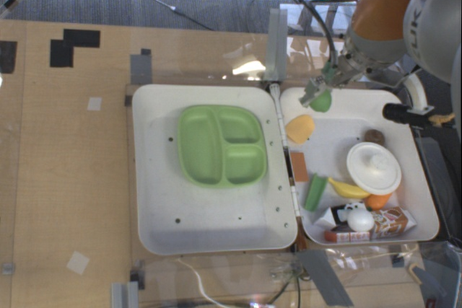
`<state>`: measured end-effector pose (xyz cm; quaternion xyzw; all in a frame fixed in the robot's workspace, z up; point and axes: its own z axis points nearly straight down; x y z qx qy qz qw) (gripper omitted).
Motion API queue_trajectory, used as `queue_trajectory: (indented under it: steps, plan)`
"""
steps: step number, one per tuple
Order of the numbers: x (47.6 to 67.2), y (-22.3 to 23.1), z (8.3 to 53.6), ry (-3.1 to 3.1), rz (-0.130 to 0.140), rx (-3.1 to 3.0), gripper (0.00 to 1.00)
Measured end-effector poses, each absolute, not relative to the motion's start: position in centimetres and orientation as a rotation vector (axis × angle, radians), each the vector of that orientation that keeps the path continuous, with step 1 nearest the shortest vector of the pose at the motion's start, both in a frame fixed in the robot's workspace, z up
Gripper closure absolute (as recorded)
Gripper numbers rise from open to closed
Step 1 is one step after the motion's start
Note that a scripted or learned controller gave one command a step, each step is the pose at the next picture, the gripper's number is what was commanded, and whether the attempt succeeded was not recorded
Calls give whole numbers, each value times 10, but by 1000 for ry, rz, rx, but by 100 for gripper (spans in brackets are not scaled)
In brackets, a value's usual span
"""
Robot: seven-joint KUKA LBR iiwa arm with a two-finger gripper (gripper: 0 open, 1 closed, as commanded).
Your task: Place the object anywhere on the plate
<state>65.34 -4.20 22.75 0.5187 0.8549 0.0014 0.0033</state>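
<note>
The green divided plate (220, 144) lies in the left white bin (159, 227), with nothing on it. My gripper (317, 94) hangs over the far left corner of the right bin (426, 216), close to the divider between the bins. A small round green object (322, 102) sits at its fingertips, pinched between the fingers. The gripper and this object are to the right of the plate and a little beyond it.
The right bin holds a yellow-orange lump (299, 128), an orange block (298, 168), a green pepper-like piece (315, 192), a banana (349, 189), a white round lid (373, 166), an orange (380, 200), a brown lump (373, 135), a white toy (357, 215) and a carton (382, 223).
</note>
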Motion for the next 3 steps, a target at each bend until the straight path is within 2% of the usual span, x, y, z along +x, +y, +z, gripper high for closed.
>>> queue_trajectory:
  steps: [1,2,3]
  plan:
    - [616,68,280,2770,15,1466,100]
    - [588,150,320,3032,10,790,100]
    - [534,201,333,3063,11,668,100]
